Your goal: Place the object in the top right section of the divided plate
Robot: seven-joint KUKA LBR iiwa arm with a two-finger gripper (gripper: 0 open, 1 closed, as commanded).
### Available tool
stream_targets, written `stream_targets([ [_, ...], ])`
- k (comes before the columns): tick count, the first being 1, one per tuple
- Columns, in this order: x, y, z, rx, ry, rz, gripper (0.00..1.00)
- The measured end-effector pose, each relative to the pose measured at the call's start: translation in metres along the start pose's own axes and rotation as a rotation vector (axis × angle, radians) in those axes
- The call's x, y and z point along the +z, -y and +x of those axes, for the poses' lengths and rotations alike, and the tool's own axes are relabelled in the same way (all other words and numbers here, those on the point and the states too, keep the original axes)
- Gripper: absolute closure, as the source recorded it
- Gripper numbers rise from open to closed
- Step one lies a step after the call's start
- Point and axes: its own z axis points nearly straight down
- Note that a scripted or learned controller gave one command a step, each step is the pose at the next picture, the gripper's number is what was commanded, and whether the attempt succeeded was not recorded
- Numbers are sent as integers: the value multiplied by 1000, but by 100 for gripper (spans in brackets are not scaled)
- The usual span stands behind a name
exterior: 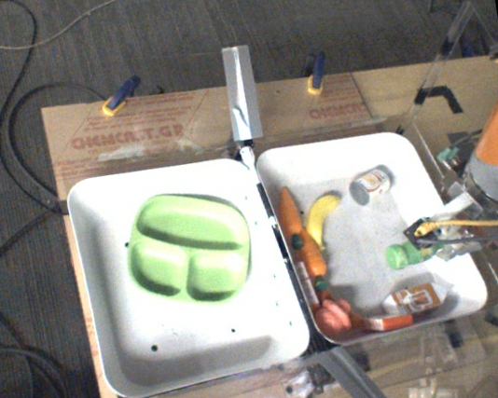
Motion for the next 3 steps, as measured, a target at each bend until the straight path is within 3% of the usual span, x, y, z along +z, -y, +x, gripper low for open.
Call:
stream_targets([
  [1,24,12,9,93,2,1,100],
  [2,-50,66,13,46,-1,-1,100],
  [3,-48,-13,-12,1,0,0,100],
])
